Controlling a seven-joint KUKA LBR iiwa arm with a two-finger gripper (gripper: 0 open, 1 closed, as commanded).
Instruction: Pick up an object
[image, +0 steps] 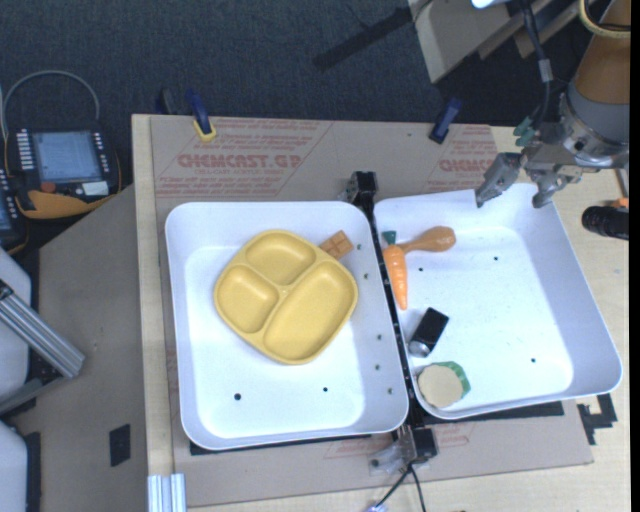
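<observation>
My gripper (519, 193) hangs over the far right corner of the right bin (560, 300), its two fingers spread apart and open with nothing between them. In the right bin's left part lie an orange carrot (398, 275), a tan pear-shaped piece (426, 240), a small black block (429, 330) and a round tan and green piece (443, 384). All of these lie well to the left of and below the gripper.
The left bin (200, 380) holds a yellow divided plate (287, 296) with a small brown block (336, 243) at its far rim. A black clamp (362, 187) sits where the bins meet at the back. A teach pendant (62, 165) lies off the bench at left.
</observation>
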